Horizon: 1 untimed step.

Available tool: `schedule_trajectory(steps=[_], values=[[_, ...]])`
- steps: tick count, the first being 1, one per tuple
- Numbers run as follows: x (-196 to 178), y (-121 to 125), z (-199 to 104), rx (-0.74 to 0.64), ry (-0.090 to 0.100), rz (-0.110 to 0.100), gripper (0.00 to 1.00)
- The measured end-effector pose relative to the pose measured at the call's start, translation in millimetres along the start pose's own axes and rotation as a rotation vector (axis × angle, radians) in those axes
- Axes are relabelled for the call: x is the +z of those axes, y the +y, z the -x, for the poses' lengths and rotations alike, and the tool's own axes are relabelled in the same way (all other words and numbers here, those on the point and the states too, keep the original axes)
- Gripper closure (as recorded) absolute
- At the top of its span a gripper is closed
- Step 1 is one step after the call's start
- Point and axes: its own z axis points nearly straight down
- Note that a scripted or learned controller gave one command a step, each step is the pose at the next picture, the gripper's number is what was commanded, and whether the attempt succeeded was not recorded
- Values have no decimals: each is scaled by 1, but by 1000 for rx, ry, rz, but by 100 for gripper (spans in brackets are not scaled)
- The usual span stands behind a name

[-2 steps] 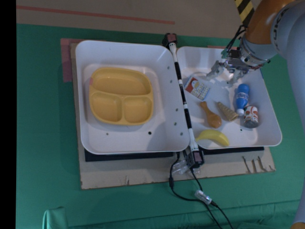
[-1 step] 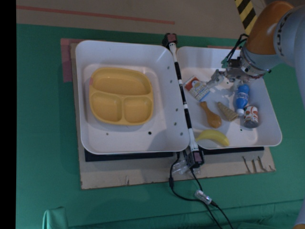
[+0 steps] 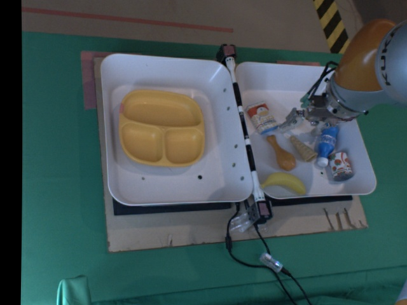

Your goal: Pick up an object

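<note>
In the right bin [image 3: 356, 170] lie six small things: a white carton with a red-orange label [image 3: 261, 118] near the divider, a wooden-coloured drumstick [image 3: 281, 155] beside it, an ice cream cone [image 3: 303, 149] on its side, a blue bottle [image 3: 325, 143], a small red and white can [image 3: 340, 166] toward the bin's right edge, and a banana [image 3: 284, 182] at its front edge

Reaches in from the right edge of the frame, orange band uppermost. Gripper [image 3: 297, 121] low, right of centre.
</note>
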Motion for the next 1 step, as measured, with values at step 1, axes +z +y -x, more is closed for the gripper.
schedule_trajectory(steps=[1], values=[[-1, -78, 16, 2, -4, 6, 0]])
